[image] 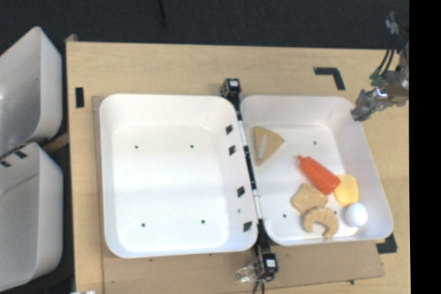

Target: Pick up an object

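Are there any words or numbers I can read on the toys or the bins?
None can be read.
The orange carrot, croissant and white egg bear no writing.
The small black marks on the left bin are too small to read.

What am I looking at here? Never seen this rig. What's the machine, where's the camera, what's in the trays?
One fixed camera looks down at a slant on a wooden bench. Two shallow white bins sit on it side by side.

The left bin shows bare white floor. The right bin holds toy food: a tan wedge near its left wall, an orange carrot-like piece, a yellow piece, a white ball, and two tan pastries.

At the right edge, the metal part is the robot arm's gripper, above the right bin's far right corner. Nothing is visibly held; whether it is open is unclear.
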Robot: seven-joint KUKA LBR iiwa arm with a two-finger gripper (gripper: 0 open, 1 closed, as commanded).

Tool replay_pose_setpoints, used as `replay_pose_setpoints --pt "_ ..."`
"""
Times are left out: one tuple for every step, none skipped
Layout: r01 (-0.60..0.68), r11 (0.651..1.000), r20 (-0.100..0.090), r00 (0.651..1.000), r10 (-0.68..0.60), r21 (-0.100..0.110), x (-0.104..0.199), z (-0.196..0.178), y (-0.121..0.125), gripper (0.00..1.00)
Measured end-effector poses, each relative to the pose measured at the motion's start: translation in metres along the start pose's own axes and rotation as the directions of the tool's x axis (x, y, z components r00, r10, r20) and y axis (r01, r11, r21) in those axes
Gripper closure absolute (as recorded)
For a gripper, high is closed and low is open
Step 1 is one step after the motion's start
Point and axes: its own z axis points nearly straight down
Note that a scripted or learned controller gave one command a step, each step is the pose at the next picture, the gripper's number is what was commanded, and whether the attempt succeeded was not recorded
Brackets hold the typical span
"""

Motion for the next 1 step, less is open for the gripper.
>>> replay_pose_setpoints --pt "-0.006 1.0 -0.007 1.0 0.006 0.02 0.0089 0.182 -0.0364 1.0"
